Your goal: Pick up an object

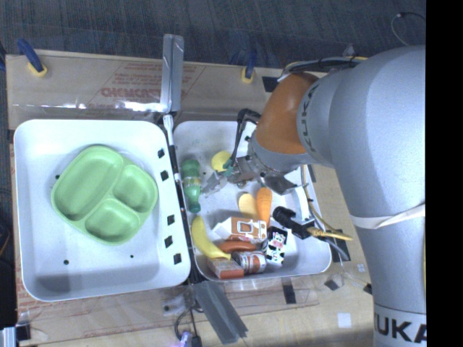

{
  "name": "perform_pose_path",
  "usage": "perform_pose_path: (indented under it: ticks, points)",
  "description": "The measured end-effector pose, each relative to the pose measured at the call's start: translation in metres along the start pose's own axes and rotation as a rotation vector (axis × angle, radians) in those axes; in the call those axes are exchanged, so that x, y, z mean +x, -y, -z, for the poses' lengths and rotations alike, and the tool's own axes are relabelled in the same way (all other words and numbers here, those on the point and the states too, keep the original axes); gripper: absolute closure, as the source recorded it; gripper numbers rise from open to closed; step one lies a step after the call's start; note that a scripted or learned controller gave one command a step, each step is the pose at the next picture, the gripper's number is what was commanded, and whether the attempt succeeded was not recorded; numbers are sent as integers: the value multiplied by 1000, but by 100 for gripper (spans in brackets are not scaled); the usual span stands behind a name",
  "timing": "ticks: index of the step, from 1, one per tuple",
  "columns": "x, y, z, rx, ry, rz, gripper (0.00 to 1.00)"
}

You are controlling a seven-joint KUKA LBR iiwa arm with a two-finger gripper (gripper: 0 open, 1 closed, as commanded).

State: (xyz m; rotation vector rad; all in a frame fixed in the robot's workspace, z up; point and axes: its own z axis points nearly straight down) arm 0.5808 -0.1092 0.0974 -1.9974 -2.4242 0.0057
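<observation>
The counter [87, 85] carries two white bins. The end effector [233, 170] hangs low in the right bin [318, 262], near its far-left corner beside a green bottle [191, 183]; whether it grips anything, I cannot tell. Nothing looks lifted, so the pick seems undone.

The gripper [221, 178] hangs low in the right bin [189, 132], its tip seemingly just beside the green bottle [191, 183] toward the divider. Behind it sits a yellow piece [221, 160]; below it, bare floor, then a carrot [264, 202], banana [205, 240] and cartons [248, 229] crowd together. Beyond the divider, a green sectioned plate [105, 192] fills the left bin [29, 215].
</observation>
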Motion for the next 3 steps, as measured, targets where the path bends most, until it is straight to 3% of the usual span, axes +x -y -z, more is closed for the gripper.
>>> perform_pose_path:
  ticks: [1,2,3]
  points:
    - [-18,-71,-6,-2,1,-125,0]
    - [-14,-73,1,-1,0,-114,100]
    - [48,-87,152,-2,-2,-203,100]
